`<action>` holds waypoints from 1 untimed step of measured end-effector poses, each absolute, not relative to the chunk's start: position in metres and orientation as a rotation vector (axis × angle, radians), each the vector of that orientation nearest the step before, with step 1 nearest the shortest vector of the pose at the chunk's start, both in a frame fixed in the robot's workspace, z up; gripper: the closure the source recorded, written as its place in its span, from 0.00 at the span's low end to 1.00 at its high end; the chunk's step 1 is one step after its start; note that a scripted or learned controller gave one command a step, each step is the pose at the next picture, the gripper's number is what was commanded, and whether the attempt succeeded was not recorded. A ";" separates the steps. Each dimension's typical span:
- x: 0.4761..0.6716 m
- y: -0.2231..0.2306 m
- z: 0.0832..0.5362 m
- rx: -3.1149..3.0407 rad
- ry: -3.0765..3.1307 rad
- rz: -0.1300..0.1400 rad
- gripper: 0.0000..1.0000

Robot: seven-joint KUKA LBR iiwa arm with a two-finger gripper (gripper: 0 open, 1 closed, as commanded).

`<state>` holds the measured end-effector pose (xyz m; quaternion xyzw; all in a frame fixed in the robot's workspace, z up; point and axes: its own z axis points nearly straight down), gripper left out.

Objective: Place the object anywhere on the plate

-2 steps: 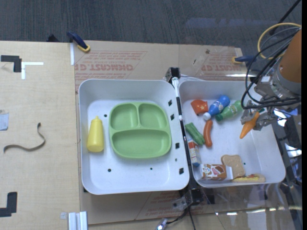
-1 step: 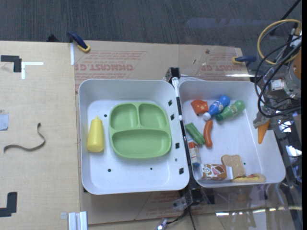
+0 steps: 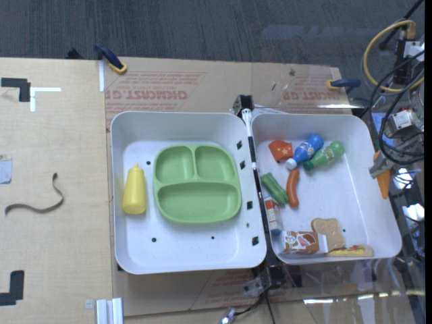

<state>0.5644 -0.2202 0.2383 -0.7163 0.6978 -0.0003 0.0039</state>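
**While the plate waits bare, plan the pick**

Since the task sentence does not say which object is meant, I take the yellow plastic squeeze bottle (image 3: 134, 189) as the likeliest. It lies on its side in the left white bin (image 3: 121, 248), just beside the left rim of the green three-compartment plastic plate (image 3: 199, 201). The other candidates are jumbled in the right white bin (image 3: 351, 187), among them a green toy bottle (image 3: 324, 156), an orange-red sausage-shaped piece (image 3: 292, 187) and a slice of toy toast (image 3: 329, 231).

Whether the claw is released or clenched I cannot tell from here. Nothing lies on the plate yet, so I judge the pick not begun.

For the bottle, I would close across its narrow width, not along its length, and lift clear of the plate's raised rim. I would release low over the large front compartment, because a rounded body may roll.
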 end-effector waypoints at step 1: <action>0.564 -0.220 0.238 -2.245 2.187 0.000 0.00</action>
